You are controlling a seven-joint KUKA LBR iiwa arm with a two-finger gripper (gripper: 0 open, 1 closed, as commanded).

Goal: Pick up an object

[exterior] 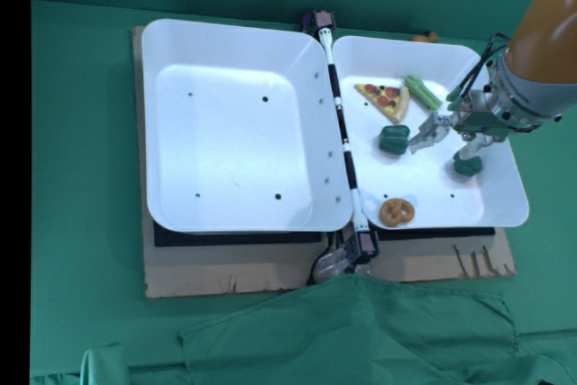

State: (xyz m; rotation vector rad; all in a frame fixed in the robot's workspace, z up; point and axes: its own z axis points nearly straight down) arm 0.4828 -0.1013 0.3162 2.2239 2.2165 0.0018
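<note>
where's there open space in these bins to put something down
The left bin has a bare floor from wall to wall. In the right bin, toys crowd the top and middle: pizza slice, green bean, two green peppers, gripper. A free strip lies right of the pretzel.

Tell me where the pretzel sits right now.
The pretzel lies in the right bin, against its near rim by the centre divider, below the dark green pepper and apart from the gripper.

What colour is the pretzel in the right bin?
The pretzel is orange-brown, seen in the camera view near the front edge of the right bin.
</note>
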